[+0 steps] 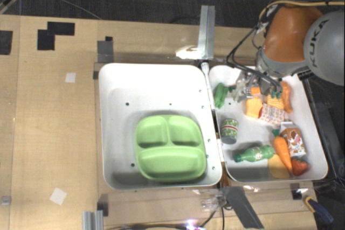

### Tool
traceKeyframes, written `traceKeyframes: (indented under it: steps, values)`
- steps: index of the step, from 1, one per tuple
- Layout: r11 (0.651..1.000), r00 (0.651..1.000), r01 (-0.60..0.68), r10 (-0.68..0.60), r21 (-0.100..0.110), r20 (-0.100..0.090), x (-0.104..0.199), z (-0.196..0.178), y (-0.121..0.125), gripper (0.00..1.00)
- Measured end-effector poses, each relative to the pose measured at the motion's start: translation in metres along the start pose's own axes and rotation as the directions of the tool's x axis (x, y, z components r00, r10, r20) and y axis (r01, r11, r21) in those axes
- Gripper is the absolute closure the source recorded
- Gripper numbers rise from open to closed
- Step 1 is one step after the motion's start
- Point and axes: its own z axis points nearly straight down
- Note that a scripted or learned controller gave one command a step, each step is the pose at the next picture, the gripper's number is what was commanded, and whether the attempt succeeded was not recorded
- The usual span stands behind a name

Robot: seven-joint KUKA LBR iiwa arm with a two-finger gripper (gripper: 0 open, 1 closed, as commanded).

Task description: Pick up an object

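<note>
My gripper [252, 85] hangs low over the back of the right bin [318, 148], under the orange band of the arm [288, 32]. Just below it lie a yellow-orange block [253, 109] and a small patterned box [272, 113]. A dark green piece [220, 95] lies to its left by the bin's wall. Closer to the front are a small green can [229, 130], a green bottle [253, 154] on its side, a carrot [282, 151] and a small carton [294, 141].
The left bin [116, 94] holds a green divided plate [170, 147]. An orange sausage-like piece [286, 97] lies at the right bin's back right, and a red piece [300, 167] with a yellow one [277, 170] in its front corner.
</note>
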Motion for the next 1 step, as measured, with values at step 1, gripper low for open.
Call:
traceKeyframes:
  steps: [1]
  values:
    - [0.999, 0.999, 0.039, -0.039, 0.002, 0.0, -0.0161, -0.166, -0.048, 1.0]
